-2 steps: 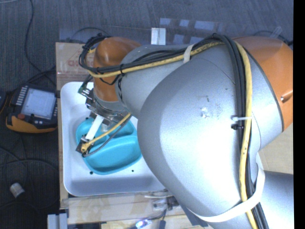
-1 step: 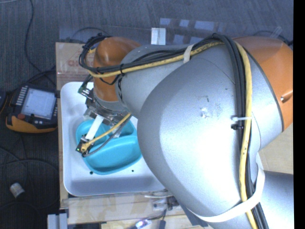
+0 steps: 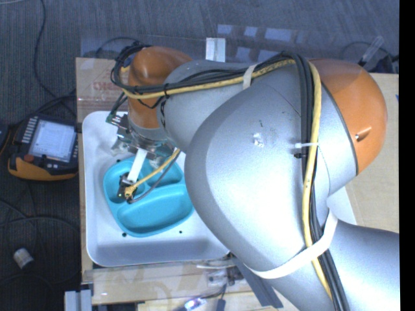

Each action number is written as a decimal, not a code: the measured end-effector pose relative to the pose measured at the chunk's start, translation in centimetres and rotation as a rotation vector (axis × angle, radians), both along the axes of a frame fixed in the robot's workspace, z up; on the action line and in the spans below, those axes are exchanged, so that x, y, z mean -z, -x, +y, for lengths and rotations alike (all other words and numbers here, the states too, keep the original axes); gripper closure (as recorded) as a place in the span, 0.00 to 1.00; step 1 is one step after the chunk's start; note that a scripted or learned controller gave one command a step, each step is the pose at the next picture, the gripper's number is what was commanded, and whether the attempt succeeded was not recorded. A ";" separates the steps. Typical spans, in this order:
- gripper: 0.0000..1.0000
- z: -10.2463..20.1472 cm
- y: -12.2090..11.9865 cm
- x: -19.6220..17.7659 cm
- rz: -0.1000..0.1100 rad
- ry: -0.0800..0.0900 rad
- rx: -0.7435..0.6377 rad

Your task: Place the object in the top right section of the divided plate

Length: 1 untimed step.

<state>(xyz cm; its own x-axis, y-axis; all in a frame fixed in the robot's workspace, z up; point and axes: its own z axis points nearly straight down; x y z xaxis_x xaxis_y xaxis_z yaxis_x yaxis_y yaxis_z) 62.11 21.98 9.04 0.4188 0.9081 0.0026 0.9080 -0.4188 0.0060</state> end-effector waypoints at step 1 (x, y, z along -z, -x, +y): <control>0.00 -1.7 2.3 -4.2 0.012 0.002 -0.345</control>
